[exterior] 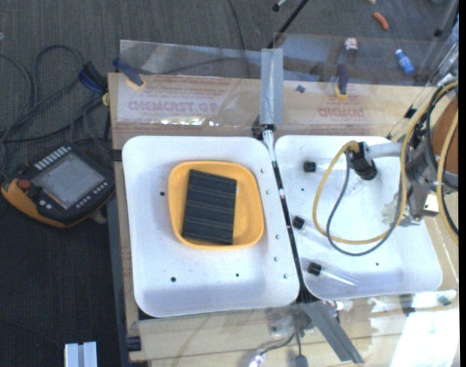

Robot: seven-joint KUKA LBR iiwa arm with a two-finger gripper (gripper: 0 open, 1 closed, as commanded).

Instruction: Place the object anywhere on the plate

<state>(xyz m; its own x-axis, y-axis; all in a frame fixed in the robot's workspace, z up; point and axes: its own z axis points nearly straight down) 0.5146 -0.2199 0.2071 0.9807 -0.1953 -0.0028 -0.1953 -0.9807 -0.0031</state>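
From the overhead camera I see the black ribbed slab (210,206) lying flat on the yellow plate (250,212) in the left bin (149,270). The gripper (410,205) hangs over the right bin (386,270), with small black bits (298,222) scattered nearby. I cannot tell whether it is wide or narrow.

Two bins sit side by side on the bench, touching along their inner edges. In the left bin (141,274), a plate (252,222) lies near the middle, and a block (210,206) lies flat on the plate, wholly within its rim. In the right bin (386,270), a few small bits (298,222) lie scattered along the side nearest the left bin. The gripper (410,209) is over the right bin's far right side, well apart from the plate. A board (179,102) lies behind both bins. A handheld controller (61,186) lies on the floor left of the bench.
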